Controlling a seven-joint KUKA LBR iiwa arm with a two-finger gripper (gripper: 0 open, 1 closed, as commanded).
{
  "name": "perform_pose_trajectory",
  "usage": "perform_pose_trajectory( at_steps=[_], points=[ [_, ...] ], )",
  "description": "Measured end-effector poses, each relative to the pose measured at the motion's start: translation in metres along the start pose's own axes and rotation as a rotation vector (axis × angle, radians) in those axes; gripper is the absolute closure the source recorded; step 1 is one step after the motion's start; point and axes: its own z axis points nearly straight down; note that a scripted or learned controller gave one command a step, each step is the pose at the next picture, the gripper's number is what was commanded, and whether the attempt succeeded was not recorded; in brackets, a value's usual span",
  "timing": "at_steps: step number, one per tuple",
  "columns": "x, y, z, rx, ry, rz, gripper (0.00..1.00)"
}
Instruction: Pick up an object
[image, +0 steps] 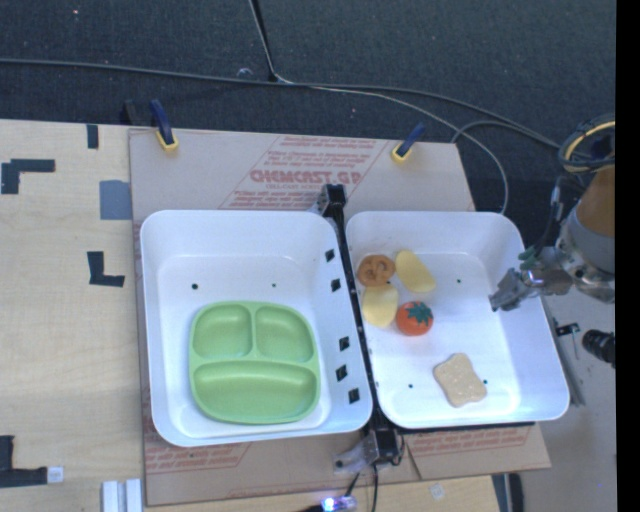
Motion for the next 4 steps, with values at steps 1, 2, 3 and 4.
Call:
perform_pose_trajectory(
  at_steps=[1,2,3,4],
  points=[
    [0.0,0.001,-0.053,-0.001,-0.001,0.0,1.0],
    [0.057,0.014,-0.055,0.003,0.002,-0.006,1.0],
    [0.106,0.031,-0.037,0.006,0.002,-0.004,1.0],
    [0.152,0.055,-0.039,0.004,0.002,-0.004,1.0]
  ],
)
